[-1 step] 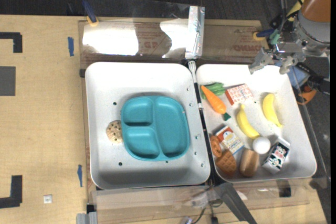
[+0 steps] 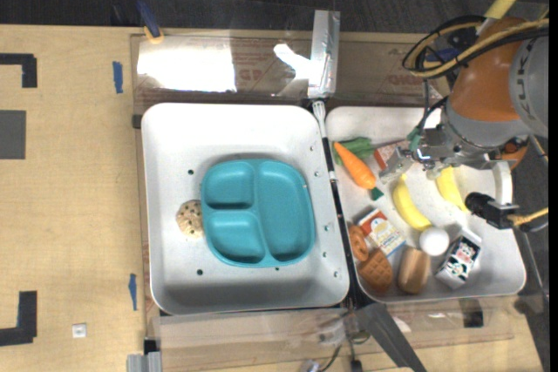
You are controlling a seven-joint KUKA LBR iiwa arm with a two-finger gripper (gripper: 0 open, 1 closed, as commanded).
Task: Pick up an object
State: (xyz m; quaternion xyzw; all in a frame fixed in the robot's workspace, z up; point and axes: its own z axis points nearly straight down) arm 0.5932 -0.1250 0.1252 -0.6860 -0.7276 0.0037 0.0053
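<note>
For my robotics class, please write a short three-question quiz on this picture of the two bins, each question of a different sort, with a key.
1. True or false: the teal three-compartment plastic plate lies in the right white bin.
2. What lies beside the plate's left edge? A) an orange toy carrot B) a round speckled cookie C) a white egg
3. Fill in: the gripper is above the ____ bin.

Key: 1 false, it lies in the left white bin; 2 B, the round speckled cookie; 3 right.

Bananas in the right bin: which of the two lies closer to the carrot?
The left banana, lying beside the carrot toward the bin's middle. The other banana lies further right, under the arm.
</note>
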